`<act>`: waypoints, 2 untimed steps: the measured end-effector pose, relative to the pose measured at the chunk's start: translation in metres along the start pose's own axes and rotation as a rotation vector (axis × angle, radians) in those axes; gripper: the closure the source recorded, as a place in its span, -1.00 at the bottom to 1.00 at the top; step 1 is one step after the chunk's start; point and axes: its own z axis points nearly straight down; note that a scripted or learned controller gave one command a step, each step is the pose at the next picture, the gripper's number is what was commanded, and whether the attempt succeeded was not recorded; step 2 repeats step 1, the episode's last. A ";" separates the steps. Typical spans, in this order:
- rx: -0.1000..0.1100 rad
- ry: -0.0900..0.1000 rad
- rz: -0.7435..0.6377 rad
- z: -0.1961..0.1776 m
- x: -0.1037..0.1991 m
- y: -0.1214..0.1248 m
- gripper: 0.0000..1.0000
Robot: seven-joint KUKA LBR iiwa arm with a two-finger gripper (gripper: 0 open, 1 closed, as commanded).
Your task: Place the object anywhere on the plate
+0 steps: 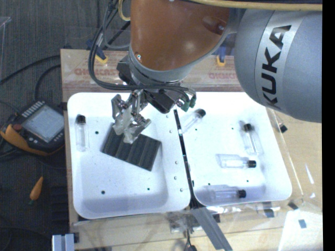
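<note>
Camera view: gripper (131,123) over black plate (131,151), arm hiding bin's (91,192) back edge; jaw state unclear.

Teach pendant (37,127) left of bench; orange-handled tool (35,188) on floor below it.

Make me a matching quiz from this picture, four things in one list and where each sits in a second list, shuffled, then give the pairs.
Things:
1. dark ribbed plate
2. pincer
3. vial with a black cap by the left rim
4. handheld control pendant

Places:
A. outside the bins, left of the bench
B. over the upper corner of the plate
C. flat in the left bin, near its middle
D. left bin, along its left wall

Pairs: 1-C, 2-B, 3-D, 4-A
</note>
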 end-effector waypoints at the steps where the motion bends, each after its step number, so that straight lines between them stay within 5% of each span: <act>1: -0.001 0.006 -0.161 0.101 0.016 0.001 1.00; 2: -0.001 0.006 -0.161 0.101 0.016 0.001 1.00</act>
